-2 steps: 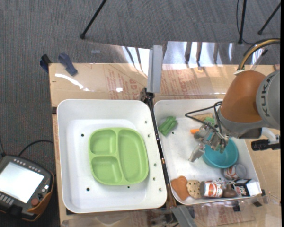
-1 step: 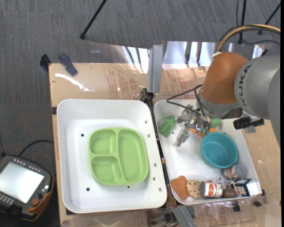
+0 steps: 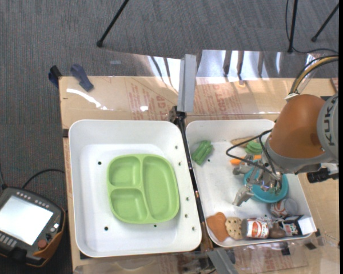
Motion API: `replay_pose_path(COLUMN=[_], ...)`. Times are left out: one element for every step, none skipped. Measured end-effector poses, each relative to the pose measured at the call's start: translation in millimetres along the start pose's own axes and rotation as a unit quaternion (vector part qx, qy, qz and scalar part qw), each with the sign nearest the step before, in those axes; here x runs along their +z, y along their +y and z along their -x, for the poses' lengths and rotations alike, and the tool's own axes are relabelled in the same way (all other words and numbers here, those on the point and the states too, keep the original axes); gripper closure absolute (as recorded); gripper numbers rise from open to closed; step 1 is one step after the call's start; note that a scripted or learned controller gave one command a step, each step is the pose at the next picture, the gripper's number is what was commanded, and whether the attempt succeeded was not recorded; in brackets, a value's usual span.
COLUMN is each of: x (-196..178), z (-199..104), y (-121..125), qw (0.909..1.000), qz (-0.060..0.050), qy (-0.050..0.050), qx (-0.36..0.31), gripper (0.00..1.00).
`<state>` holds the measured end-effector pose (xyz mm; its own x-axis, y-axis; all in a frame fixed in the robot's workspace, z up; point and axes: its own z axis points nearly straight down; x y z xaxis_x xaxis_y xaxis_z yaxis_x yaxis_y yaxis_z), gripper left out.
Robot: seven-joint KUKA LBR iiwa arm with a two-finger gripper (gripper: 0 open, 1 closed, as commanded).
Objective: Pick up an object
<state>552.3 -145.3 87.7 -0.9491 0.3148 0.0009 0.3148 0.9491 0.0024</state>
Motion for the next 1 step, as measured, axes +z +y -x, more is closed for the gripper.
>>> replay_pose_path(x=[0.6], z=[-3.8], y=[48.6], qw=[0.9966], qz=[0.000], qy=[0.000], qx=[0.083], gripper=[0.00])
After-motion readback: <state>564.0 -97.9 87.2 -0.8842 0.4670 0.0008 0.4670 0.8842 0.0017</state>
